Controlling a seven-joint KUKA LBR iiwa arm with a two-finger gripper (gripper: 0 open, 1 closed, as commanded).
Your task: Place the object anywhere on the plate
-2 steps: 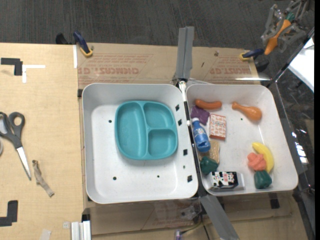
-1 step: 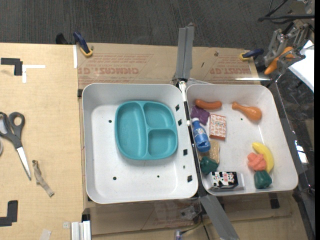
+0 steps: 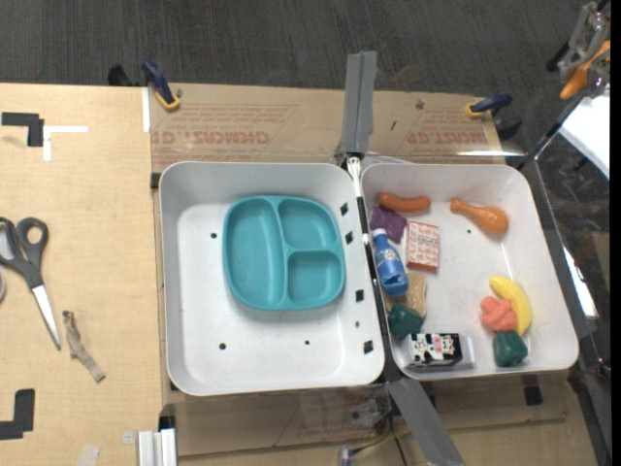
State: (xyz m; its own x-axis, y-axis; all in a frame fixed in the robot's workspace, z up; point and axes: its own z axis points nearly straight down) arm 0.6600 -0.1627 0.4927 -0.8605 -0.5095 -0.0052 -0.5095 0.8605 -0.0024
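Two white bins sit side by side in the camera view. A teal divided plate (image 3: 284, 252) lies in the left bin (image 3: 189, 348), all three compartments bare. Toy items crowd the right bin (image 3: 543, 250): a hot dog (image 3: 404, 203), chicken drumstick (image 3: 480, 216), blue bottle (image 3: 390, 263), patterned pink box (image 3: 422, 246), banana (image 3: 513, 302), and a black-and-white carton (image 3: 437, 349). Small purple, green and pink pieces are hard to identify. Which item is the task's object cannot be told. Scissors (image 3: 31, 270) are cut off at the left edge.
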